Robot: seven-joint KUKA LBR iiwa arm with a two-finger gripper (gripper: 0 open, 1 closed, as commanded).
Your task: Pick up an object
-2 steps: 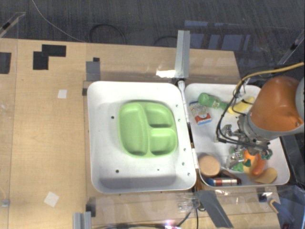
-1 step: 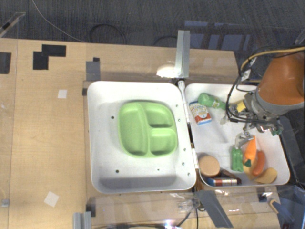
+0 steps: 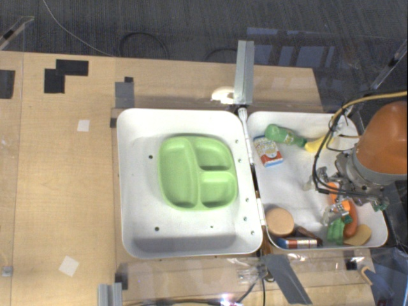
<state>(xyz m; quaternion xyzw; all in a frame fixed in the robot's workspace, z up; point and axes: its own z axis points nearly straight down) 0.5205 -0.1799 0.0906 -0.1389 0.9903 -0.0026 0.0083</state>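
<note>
1. Nearest you, a marker [image 3: 299,241] lies along the right bin [image 3: 290,174] front wall, beside a tan disc [image 3: 280,221].
2. Your end effector [image 3: 338,206] hangs over orange and green toys [image 3: 340,225]; I cannot tell its grip state.
3. Left bin [image 3: 137,190] holds a green tray [image 3: 196,172].

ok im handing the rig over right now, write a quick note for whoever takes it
End effector: low over the right bin's front right corner, among the toys there; its grip is hidden by the wrist.
Right bin: green bottle, small carton, round tan disc, green and orange pieces.
Left bin: green divided tray.
Done: no pick confirmed.
Left: grasp one object and lift it.
</note>
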